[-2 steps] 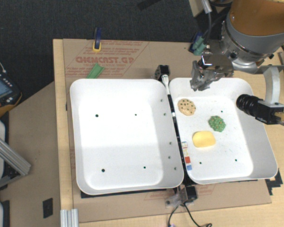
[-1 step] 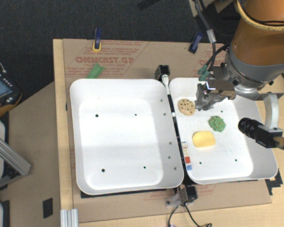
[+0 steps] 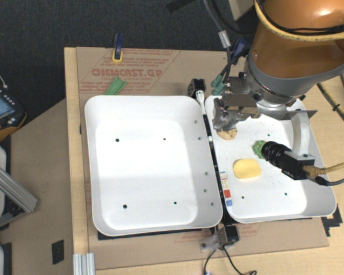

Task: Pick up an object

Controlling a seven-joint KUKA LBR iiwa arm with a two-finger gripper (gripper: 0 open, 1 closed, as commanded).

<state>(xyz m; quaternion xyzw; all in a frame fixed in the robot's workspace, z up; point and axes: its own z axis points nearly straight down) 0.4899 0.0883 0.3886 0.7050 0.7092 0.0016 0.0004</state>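
Note:
My gripper [image 3: 225,122] hangs low over the far left part of the right bin [image 3: 275,208], close to the wall shared with the left bin. Directly under its tip lies a small tan-brown object [image 3: 227,134], partly covered by the gripper; whether they touch is unclear. A yellow rounded lump [image 3: 247,169] rests near the middle of the same bin. A small green object [image 3: 258,148] lies just beyond the lump, to the right of the tan piece. The big orange and grey arm [image 3: 298,33] hides the bin's far right corner.
The left bin [image 3: 97,153] stands beside the right one, showing bare white floor. Both rest on a cardboard sheet [image 3: 155,67] with a blue clip [image 3: 118,46] and a green strip [image 3: 115,86] at the back. A black clamp [image 3: 196,88] sits at the bins' far junction.

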